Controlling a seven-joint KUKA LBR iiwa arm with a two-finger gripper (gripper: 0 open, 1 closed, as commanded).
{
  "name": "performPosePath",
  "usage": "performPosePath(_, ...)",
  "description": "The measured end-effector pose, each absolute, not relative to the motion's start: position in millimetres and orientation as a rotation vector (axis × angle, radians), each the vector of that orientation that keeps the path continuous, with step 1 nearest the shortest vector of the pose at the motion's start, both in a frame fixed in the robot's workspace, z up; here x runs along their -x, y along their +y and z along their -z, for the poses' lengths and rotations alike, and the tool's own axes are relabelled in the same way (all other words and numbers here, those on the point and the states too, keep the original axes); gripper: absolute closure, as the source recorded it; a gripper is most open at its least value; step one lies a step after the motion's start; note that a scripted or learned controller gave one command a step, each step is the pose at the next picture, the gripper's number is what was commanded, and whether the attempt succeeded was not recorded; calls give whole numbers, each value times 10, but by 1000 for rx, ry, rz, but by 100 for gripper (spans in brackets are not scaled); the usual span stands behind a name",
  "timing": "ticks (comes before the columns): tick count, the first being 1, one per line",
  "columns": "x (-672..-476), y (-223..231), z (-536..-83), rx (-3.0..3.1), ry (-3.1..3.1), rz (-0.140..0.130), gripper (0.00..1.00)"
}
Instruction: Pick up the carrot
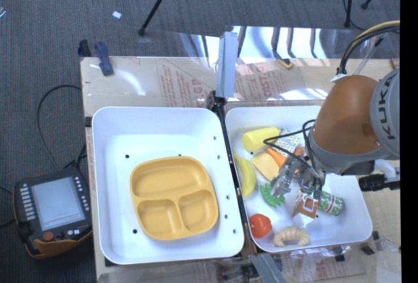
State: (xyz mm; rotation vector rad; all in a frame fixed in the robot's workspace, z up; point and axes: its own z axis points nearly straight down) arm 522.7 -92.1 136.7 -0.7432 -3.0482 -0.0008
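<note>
The orange carrot (277,157) lies in the right bin (346,226), slanting across a pale yellow cheese wedge (264,166); its lower end is hidden under my wrist. My gripper (295,181) is down in the bin just right of and below the carrot. It stands open, and I see nothing between its fingers. The big orange band (346,121) of the arm hangs over the bin's right half.
Crowding the right bin are a yellow cylinder (260,138), a banana (247,174), a green piece (270,195), a red tomato (260,225), a croissant (292,235), a small carton (305,206) and a can (330,203). A yellow divided plate (174,197) sits in the left bin (111,138).
</note>
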Motion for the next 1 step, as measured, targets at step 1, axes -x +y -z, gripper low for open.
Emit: performPosePath(1, -5526, -198, -2262, 886, -3020, 6, 100)
